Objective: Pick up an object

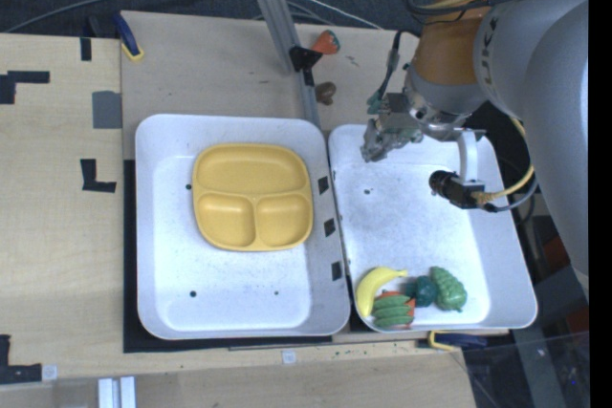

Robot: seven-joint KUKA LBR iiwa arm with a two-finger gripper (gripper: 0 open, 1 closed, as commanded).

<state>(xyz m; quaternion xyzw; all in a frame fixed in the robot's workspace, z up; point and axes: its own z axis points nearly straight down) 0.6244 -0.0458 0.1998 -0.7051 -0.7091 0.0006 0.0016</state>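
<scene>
Toys: small pile of plastic toy food, yellow banana (376,283), red-and-green piece (392,308), dark teal piece (421,289) and bumpy green vegetable (448,289), lay in near corner of right white bin (478,234).
Gripper: gripper (381,140) sat at far left corner of right white bin, well apart from toys; nothing seen between its tips; open or closed, could not tell.
Left bin: left white bin (163,234) held yellow three-compartment plastic tray (252,196).
Progress: judged nothing picked yet; reach, grasp and lift all left.
Unclear: gripper tips small and dark; exact toy shapes hard to read; arm body cut off at right.
</scene>
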